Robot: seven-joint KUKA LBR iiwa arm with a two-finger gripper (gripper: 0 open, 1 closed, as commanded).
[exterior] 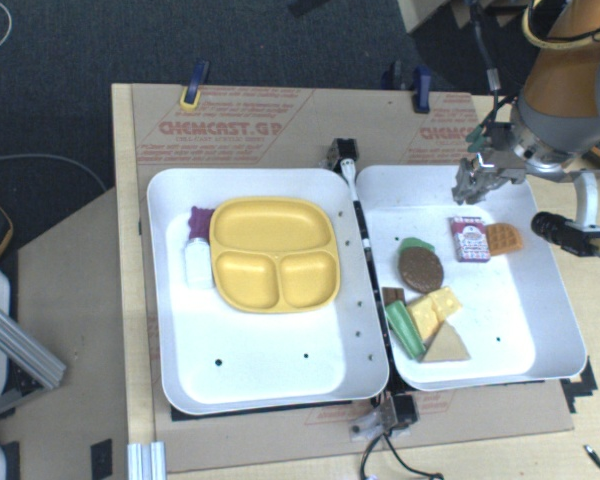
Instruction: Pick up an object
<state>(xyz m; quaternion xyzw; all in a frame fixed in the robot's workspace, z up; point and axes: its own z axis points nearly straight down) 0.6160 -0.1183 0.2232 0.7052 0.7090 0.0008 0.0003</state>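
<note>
Two white bins sit side by side on our cardboard-topped bench (280, 118), dark carpet (100, 28) all around. We've got a yellow divided tray (275, 251) in the left bin (260, 368), and a small maroon carton (469, 239), a waffle (503, 238) and a brown patty (420, 268) in the right bin (540, 338). Our gripper (472, 183) hangs over its far edge, just beyond the carton; we can't tell its opening.
</note>
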